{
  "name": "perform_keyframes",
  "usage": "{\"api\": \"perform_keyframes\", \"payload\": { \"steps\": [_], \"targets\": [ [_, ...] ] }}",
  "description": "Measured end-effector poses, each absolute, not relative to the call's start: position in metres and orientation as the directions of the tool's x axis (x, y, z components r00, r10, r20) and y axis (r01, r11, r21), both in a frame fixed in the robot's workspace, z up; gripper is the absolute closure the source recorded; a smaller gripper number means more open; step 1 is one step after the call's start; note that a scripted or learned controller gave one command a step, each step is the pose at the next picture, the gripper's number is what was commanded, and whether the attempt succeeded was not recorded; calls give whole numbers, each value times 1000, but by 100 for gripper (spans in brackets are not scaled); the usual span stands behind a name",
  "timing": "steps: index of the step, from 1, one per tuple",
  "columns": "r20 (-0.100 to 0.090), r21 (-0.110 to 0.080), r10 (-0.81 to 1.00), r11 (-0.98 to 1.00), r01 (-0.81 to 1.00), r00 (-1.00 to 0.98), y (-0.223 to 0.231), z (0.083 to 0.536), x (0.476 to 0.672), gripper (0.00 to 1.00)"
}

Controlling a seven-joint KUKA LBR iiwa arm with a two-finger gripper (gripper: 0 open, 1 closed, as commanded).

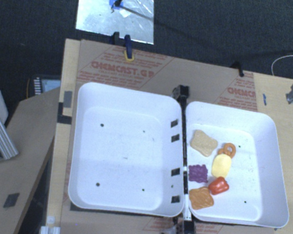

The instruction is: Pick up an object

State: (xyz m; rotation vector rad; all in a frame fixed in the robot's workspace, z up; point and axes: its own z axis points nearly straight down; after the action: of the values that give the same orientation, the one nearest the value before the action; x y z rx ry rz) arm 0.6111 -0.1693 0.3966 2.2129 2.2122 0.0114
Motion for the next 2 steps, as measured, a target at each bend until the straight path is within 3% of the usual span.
{"api": "perform_keyframes", "payload": {
  "steps": [1,2],
  "targets": [
    [-9,21,1000,-3,1000,3,-207,541,561,100],
    [2,5,1000,13,1000,-13,-115,536,545,100]
  ]
}}
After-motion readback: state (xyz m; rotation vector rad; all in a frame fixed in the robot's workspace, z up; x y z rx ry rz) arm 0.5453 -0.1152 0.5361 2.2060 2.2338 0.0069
